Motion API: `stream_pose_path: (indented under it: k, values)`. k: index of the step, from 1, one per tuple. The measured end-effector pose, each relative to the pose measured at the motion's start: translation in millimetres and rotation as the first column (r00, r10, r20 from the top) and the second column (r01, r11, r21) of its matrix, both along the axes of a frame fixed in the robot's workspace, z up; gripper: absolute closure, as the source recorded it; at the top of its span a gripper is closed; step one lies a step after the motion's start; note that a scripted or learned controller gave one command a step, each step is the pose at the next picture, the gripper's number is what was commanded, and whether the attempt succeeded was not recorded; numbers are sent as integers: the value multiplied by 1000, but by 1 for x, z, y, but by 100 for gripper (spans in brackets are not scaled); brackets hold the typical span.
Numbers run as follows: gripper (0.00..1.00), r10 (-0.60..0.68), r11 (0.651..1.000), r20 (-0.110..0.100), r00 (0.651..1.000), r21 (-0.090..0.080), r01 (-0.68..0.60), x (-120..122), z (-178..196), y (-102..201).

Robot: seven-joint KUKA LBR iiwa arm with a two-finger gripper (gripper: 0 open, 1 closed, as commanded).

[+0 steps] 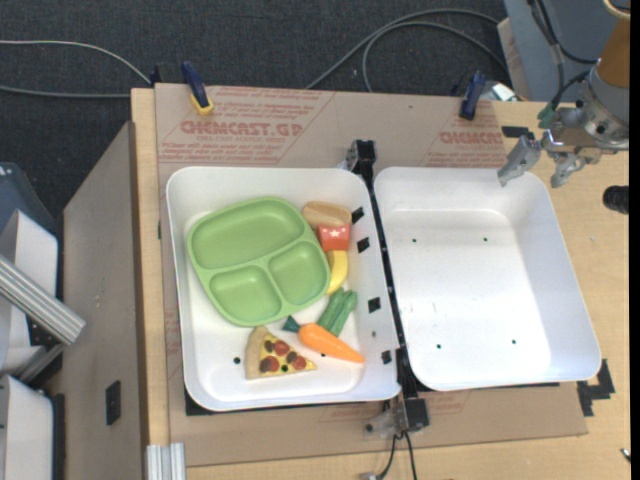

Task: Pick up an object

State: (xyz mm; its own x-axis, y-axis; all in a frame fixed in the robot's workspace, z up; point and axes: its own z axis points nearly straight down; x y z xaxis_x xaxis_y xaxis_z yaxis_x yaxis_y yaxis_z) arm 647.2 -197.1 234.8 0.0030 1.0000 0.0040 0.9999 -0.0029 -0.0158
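Observation:
My gripper [540, 163] hangs open over the far right corner of the right bin [480, 298], with nothing between its fingers. The toys all lie in the left bin [185, 268]: a green divided plate [255, 260], a bread roll [326, 214], a red block [335, 236], a yellow banana piece [339, 269], a green vegetable [338, 311], an orange carrot [328, 342] and a pizza slice [275, 356]. These cluster along the plate's right and near sides, well to the left of the gripper.
Both bins rest on a cardboard sheet [250, 118] held by blue clamps [196, 87] at the far edge. Black clips [362, 154] join the bins along the middle. Cables run across the dark floor beyond the bench.

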Motion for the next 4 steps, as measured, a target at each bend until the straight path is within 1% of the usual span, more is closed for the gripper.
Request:
stream_pose_path:
  k: [1,2,3,4]
  values:
    - [0,4,1000,15,1000,-3,-4,3,9,1]
    - [0,3,1000,8,1000,-2,-3,-5,-51,3]
    - [0,3,1000,7,1000,-1,-3,-9,-115,6]
    - [0,4,1000,10,1000,-2,-4,-10,-152,7]
